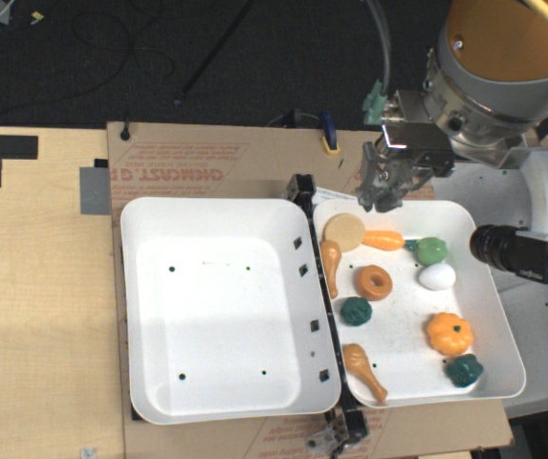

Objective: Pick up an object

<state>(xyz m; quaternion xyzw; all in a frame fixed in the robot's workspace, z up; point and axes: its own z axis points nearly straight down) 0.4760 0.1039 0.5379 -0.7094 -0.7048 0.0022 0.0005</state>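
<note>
Orange carrot (pixel 383 240) lay at the far side of the right bin (pixel 499 352), beside a tan disc (pixel 343 231). Just beyond them hung the hand (pixel 384 197), above the bin's far rim; its opening could not be told.

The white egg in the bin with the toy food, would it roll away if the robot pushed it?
Probably. The smooth white egg-shaped toy looks rounded all over, so a nudge would likely send it rolling across the right white bin. It lies right beside the green round toy, which might stop it. Its glossy-looking surface may also slip between fingers.
</note>
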